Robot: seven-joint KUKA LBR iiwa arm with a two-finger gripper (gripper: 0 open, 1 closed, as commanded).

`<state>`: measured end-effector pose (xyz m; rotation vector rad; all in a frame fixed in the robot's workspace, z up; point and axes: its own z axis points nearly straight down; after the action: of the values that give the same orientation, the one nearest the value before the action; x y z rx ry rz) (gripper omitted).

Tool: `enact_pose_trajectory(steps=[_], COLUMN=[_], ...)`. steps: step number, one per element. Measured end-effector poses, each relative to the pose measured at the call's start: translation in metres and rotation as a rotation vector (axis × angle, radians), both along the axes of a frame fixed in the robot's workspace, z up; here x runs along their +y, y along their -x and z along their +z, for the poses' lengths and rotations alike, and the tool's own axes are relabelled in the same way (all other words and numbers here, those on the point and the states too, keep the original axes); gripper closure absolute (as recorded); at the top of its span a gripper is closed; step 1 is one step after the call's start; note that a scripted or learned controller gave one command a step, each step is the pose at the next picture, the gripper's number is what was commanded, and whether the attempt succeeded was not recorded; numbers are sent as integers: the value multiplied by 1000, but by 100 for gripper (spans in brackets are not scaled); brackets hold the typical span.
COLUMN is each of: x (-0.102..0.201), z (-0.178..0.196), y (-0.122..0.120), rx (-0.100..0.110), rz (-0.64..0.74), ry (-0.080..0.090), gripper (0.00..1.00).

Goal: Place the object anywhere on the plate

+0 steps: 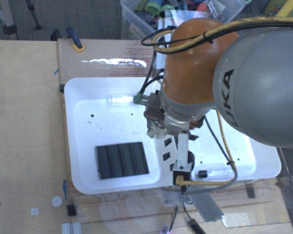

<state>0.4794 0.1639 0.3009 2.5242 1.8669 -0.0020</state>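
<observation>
Plate (122, 160): dark, ribbed, near side of left bin (80, 126).
Gripper (172, 133): right of plate; state cannot be told.

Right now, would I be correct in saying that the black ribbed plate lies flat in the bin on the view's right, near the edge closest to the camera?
Not quite. The black ribbed plate lies flat in the bin on the view's left, not the one on the right. The rest holds: it sits near the edge closest to the camera, as the camera view shows.
</observation>
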Motion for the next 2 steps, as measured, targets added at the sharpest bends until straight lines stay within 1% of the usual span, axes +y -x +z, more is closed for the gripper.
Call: enact_pose_trajectory(steps=[1, 2], x=[52, 61], z=[65, 33], y=[0, -78], rx=[1, -2], rz=[-12, 332], ry=[-2, -2], gripper=[100, 100])
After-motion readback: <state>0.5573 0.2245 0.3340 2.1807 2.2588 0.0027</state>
